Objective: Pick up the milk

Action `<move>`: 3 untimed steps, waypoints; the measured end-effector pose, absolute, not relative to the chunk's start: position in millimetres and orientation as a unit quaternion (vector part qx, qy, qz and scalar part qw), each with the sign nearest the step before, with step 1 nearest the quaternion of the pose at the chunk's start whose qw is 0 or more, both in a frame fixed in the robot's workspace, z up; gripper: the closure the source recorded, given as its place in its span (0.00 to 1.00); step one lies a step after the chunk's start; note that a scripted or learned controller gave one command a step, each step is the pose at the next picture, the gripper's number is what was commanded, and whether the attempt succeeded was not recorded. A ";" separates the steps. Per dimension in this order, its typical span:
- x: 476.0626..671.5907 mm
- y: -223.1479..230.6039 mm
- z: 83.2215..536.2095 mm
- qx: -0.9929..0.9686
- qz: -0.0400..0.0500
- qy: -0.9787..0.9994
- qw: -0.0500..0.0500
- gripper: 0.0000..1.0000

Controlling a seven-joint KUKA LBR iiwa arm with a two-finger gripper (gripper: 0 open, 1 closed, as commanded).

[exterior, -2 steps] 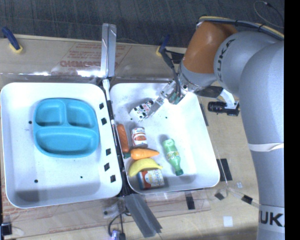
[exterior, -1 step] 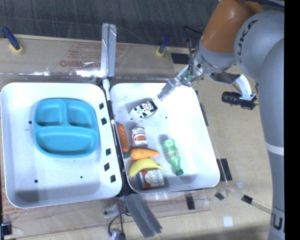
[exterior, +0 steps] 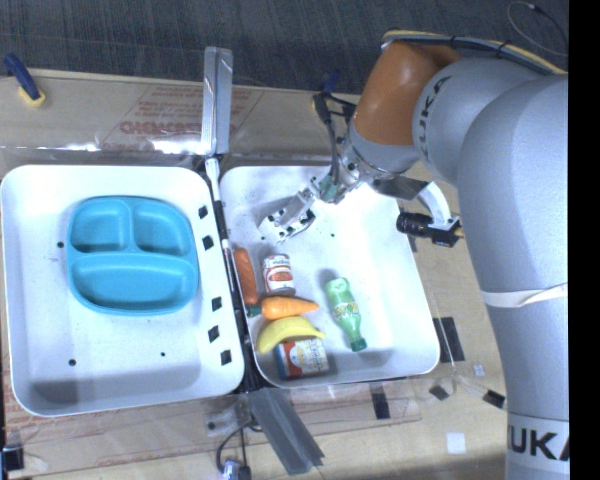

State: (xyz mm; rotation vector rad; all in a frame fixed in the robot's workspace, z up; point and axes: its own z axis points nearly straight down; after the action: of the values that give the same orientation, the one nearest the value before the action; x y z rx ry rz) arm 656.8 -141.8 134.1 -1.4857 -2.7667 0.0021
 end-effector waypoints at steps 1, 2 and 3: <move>651.5 -111.0 107.7 -0.431 -0.002 -0.902 -0.016 0.00; 641.4 -35.4 193.5 -0.438 0.000 -0.899 -0.001 0.00; 653.6 -106.7 114.2 -0.387 -0.003 -0.922 -0.008 0.00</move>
State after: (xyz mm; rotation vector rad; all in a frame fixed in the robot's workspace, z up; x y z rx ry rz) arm 653.6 -106.7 114.2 -1.2209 -2.9121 -0.0091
